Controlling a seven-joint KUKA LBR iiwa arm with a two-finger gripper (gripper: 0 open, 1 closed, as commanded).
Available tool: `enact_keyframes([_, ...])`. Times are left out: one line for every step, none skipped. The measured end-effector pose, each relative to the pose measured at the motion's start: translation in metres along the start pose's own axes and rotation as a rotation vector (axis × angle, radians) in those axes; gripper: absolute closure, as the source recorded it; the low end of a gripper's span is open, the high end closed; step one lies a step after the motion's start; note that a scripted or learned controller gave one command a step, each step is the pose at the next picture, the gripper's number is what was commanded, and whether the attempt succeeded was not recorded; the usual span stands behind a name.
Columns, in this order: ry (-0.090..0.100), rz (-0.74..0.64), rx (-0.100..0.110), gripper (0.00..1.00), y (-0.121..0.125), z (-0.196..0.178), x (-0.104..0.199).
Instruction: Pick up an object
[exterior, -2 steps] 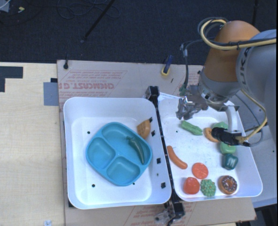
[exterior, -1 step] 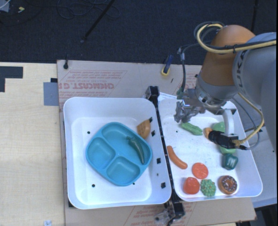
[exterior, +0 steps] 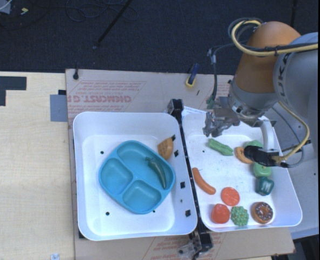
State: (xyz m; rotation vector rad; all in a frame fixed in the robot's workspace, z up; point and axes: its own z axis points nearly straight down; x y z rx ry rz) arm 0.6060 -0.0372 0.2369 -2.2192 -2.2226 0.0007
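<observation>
Progress on the pick looks early to us: nothing is lifted yet, as far as we are seeing. We are watching the grey arm reach in from the right, with its pincer hanging over the upper left part of the right bin. Whether the pincer is released or clenched we cannot tell, since its tip is dark and small against the white bin floor, and we are seeing no object between its parts.

Just below the pincer, a green pickle-shaped toy is lying on the bin floor, slanting down to the right. We are judging it to be the likeliest target because it is nearest. Other toys are lying loose in the same bin: an orange carrot-like piece, a red tomato slice, a red round fruit, a broccoli floret, a chocolate doughnut, and a green pepper near the right wall.

In the left bin, a blue divided plate is carrying a dark green bean-like toy, and a brown pastry piece is resting just beside the plate near the bin's right wall.

Descending, closing on an object and raising it all seem left to do.
</observation>
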Motion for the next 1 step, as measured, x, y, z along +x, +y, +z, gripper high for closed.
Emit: enact_keyframes([-0.001,0.002,0.004,1.0,-0.0062,0.0113,-0.0041])
